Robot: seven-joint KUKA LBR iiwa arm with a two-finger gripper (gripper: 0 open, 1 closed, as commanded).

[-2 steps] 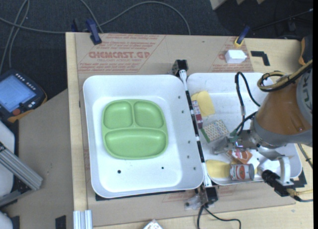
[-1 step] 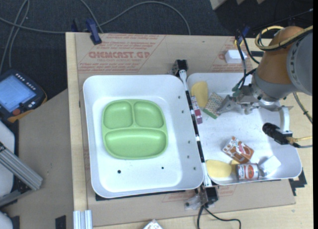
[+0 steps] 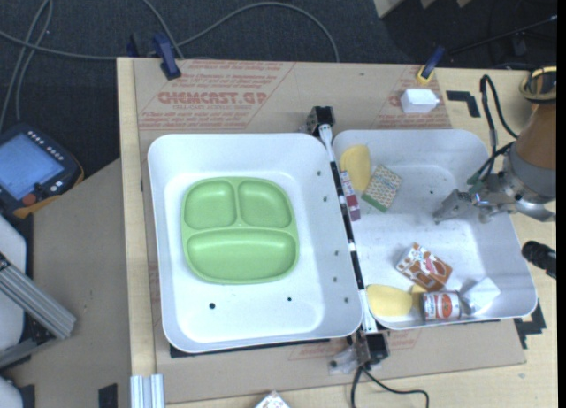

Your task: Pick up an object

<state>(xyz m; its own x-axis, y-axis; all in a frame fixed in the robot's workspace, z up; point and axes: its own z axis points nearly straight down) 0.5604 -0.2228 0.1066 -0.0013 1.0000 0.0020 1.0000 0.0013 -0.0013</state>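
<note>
you had two shallow white bins side by side on the bench. the left bin (image 3: 168,220) held a green divided plate (image 3: 239,229) with three compartments, lying flat near its middle. the right bin (image 3: 495,247) held the loose things: a yellow banana-like piece (image 3: 356,164) near its top left corner, a small patterned card or packet (image 3: 382,187) just beside it, a narrow dark-red item (image 3: 350,198) along the left wall, a red and white snack packet (image 3: 424,265) lower down, a second yellow piece (image 3: 391,301) by the bottom edge, and a small can with a red label (image 3: 441,306) lying on its side just right of that piece, touching or nearly touching it.

your arm came in from the right, and the gripper (image 3: 453,206) sat low over the right bin's upper right part, above bare floor. its fingers (image 3: 442,212) pointed left and looked spread apart, with nothing between them. every object lay well apart from it; the snack packet was the nearest, below and to the left.

a white block (image 3: 419,100) sat on the board beyond the right bin, and blue clamps (image 3: 164,54) gripped the board's far edge.
</note>
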